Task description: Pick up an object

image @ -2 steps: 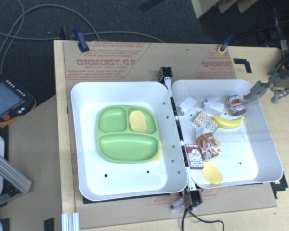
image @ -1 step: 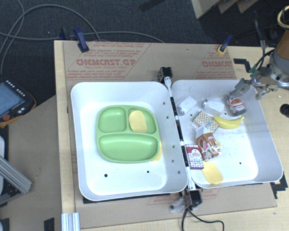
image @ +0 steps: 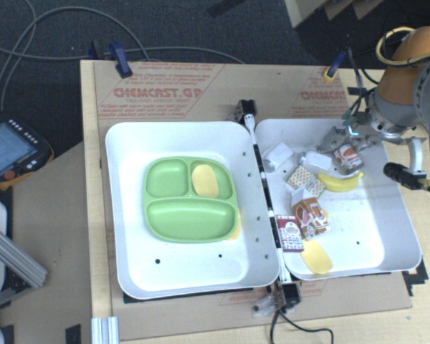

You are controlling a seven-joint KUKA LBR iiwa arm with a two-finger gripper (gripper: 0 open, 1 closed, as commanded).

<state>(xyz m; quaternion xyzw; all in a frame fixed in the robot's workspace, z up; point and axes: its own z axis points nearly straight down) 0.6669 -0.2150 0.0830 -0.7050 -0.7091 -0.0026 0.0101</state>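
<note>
Your gripper (image: 346, 147) sits low in the right bin (image: 387, 228); grip state can't be made out. A red-and-white can (image: 348, 158) lies right under it, a banana (image: 340, 183) just beyond, toward you.

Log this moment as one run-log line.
arm: over right bin | gripper: above small can, banana beside | grasp: unconfirmed | left bin: green tray
</note>
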